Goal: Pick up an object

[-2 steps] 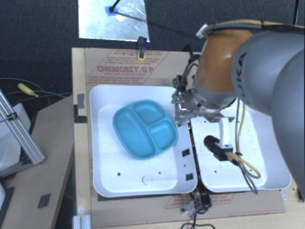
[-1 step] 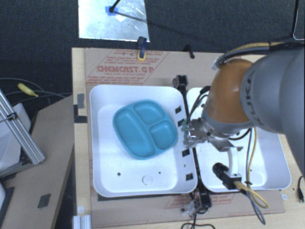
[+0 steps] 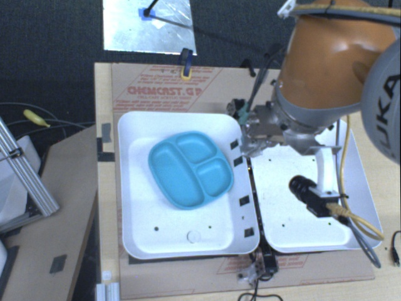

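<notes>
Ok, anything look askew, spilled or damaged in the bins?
Only the blue three-compartment plastic plate lies turned at a slant to the walls of the left white bin. Nothing looks spilled or broken.

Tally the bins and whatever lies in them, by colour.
White: 2, the left bin and the right bin
Blue: 1, the plate, lying in the left bin
Total: 3
</notes>
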Motion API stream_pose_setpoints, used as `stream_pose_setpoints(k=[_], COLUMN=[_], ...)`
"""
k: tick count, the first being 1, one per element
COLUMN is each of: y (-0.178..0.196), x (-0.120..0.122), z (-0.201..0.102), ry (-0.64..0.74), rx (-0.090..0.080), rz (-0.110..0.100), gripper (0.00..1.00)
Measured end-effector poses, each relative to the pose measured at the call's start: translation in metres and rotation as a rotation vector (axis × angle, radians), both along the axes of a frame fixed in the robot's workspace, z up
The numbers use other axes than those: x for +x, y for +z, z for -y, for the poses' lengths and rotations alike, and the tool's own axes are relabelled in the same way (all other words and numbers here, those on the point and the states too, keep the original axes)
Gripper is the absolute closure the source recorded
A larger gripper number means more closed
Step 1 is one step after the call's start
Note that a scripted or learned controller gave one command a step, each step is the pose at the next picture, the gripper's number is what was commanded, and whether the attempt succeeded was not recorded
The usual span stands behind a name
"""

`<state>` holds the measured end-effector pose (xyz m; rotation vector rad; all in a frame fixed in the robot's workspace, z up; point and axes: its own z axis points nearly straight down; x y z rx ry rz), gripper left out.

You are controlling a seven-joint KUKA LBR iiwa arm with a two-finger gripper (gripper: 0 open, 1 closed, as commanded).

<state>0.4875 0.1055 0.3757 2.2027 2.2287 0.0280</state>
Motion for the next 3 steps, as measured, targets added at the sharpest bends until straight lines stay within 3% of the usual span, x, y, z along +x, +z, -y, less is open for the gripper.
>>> stream_pose_setpoints(k=[1,2,3], y=[-0.009,0.006,0.016], x=[-0.001,0.0,0.0], z=[0.004,0.038,0.036], ry=[-0.007,-0.013,-0.005], rx=[-0.006,-0.007,-0.006], rz=[-0.016,-0.013,-0.01], gripper=[0.0,0.0,1.0])
